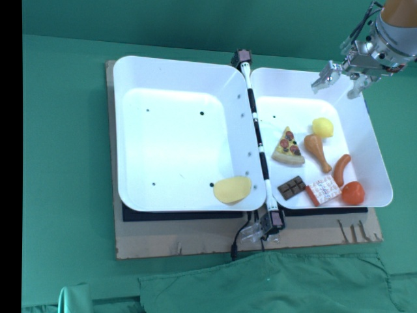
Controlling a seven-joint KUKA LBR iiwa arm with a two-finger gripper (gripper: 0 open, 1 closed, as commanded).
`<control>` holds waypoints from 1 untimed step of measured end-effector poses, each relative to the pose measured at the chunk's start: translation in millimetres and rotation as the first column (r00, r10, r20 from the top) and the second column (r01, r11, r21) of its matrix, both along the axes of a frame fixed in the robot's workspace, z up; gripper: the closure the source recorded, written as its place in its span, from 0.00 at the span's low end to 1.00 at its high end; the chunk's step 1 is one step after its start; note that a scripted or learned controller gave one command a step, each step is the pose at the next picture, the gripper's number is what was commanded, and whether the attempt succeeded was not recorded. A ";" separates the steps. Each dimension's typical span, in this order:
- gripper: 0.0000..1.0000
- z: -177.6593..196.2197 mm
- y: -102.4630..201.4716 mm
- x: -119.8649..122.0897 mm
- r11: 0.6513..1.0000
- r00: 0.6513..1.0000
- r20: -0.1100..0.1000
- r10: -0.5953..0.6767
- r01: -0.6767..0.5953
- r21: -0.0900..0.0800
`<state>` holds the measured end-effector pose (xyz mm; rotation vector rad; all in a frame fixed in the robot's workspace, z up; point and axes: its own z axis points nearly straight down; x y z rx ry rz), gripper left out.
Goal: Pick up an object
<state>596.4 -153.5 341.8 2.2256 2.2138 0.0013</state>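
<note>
Gripper (341,79): fingers spread wide, holding nothing, above the right bin's (374,150) far edge.
Nearest item: lemon (322,127), down the view and slightly left of the gripper, well apart.
Next beyond: drumstick (316,151), long axis slanting toward the sausage (341,169).
Left bin (130,83): one yellow chip (232,190), far corner from the gripper.

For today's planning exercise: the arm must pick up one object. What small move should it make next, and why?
Probably lower the gripper toward the lemon. The gripper hangs open above the right bin's far edge with nothing between its fingers, and the lemon is the nearest item, lying a little apart from the drumstick, so it seems easiest to reach.
</note>
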 end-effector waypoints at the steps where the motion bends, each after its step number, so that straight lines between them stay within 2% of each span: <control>1: 0.00 0.0 0.0 0.0 1.000 1.000 0.000 0.000 0.000 0.000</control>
